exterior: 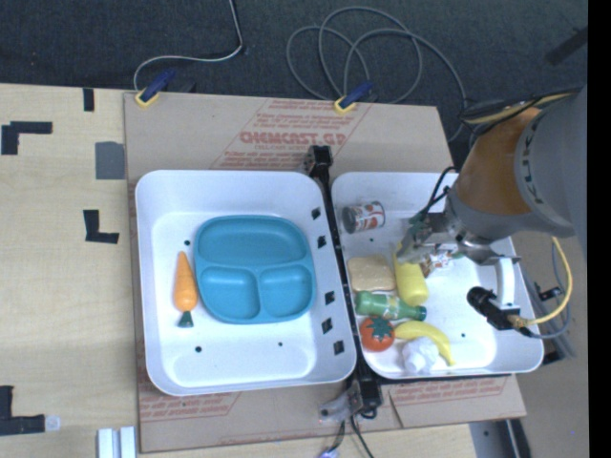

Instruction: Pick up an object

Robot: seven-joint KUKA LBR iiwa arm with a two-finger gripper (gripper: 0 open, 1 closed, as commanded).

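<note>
The right bin [477,356] holds a small can [364,218] lying on its side, a tan sponge-like block [371,276], a yellow bottle-shaped toy [411,284], a green bottle [388,305], a tomato [376,334], a banana [427,336] and a crumpled white item [417,357]. My gripper [427,246] hangs low over the yellow toy's upper end, at the middle of the right bin. The grey wrist and orange band cover it from above.
The left bin [162,208] contains a blue divided plate [254,267] and an orange carrot [184,284] beside its left side. A black clamp [321,165] sits between the bins at the far edge. Cables lie on the dark floor behind.
</note>
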